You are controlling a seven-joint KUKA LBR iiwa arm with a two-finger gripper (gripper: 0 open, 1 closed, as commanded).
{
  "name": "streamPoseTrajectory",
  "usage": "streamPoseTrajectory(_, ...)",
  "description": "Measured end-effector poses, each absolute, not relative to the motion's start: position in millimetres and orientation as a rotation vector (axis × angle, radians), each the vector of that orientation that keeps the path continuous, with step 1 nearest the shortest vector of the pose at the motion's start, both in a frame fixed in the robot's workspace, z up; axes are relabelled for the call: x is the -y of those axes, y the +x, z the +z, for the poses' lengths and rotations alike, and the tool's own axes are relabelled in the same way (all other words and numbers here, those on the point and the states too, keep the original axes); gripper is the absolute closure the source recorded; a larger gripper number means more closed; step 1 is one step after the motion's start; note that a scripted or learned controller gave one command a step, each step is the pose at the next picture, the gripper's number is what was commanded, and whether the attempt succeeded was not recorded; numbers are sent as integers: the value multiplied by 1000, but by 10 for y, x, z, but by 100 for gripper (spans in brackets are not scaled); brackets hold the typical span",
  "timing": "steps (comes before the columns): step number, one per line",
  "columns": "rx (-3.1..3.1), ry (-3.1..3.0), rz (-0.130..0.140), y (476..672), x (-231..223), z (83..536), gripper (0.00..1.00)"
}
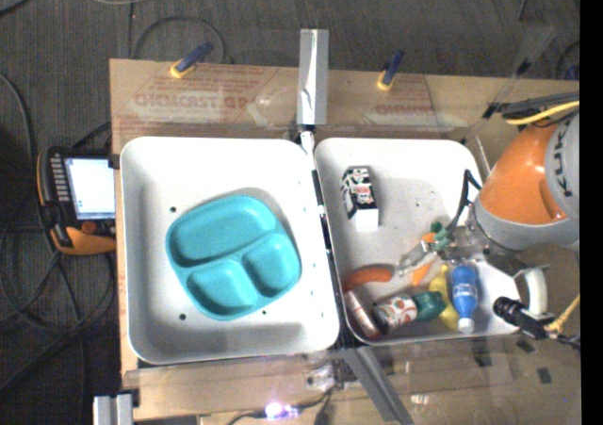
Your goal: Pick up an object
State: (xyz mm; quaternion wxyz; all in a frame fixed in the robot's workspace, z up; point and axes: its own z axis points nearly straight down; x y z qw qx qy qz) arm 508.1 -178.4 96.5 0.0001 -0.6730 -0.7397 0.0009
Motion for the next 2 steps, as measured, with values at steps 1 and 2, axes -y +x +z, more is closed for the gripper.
streamPoseTrajectory(1, 2324, -2107, -4, 5090, 1754, 1045, 100)
streamPoseTrajectory(2, 2256, -2186, 3, 5210, 1260, 1969, 100)
